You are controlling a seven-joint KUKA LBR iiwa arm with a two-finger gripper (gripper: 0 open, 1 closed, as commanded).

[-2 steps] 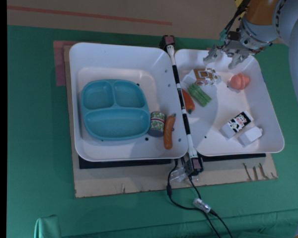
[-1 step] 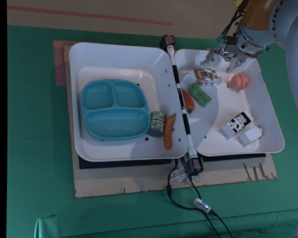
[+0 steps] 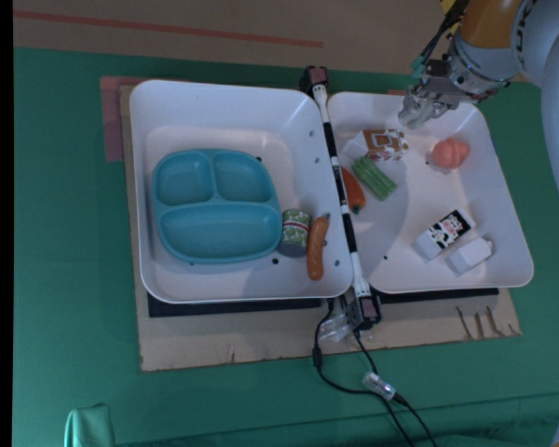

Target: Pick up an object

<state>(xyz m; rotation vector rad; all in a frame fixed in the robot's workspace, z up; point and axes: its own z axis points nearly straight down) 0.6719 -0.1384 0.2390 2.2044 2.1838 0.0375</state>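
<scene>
My gripper (image 3: 423, 110) hangs over the far side of the right bin (image 3: 503, 240), above and just right of a white carton with orange print (image 3: 384, 143). A peach-coloured round fruit (image 3: 450, 153) lies to the gripper's lower right. A green bean-like piece (image 3: 374, 177) and a small orange carrot (image 3: 353, 189) lie near the bin's left wall. A cow-print milk carton (image 3: 444, 234) and a white block (image 3: 470, 254) rest at the near right. Nothing shows between the fingers.
The left bin (image 3: 168, 101) holds a teal divided plate (image 3: 214, 205), a small printed can (image 3: 294, 232) and an orange hot dog (image 3: 316, 247). A divider bar (image 3: 340, 194) runs between the bins. Cables (image 3: 354, 361) trail over the bench in front.
</scene>
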